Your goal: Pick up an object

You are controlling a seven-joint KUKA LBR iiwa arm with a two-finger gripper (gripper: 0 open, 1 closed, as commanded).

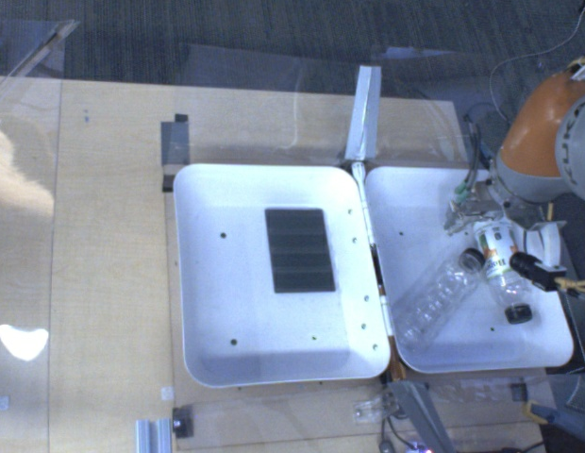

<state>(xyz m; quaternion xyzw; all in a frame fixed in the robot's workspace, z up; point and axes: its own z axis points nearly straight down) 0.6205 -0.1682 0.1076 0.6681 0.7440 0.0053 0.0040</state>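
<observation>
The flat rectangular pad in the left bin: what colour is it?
Dark grey to black, seen in the camera view: the pad against the white left bin.

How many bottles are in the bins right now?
2. A clear bottle lies slantwise in the right bin, near its left wall. A smaller bottle lies by the gripper toward the right side. The arm may hide more.

The arm is cut off by the right edge, so only its orange band and grey wrist are in view. The claw is too small and cluttered to read against the right bin. The clear plastic bottle nearly vanishes against the white floor, its outline vague.
</observation>
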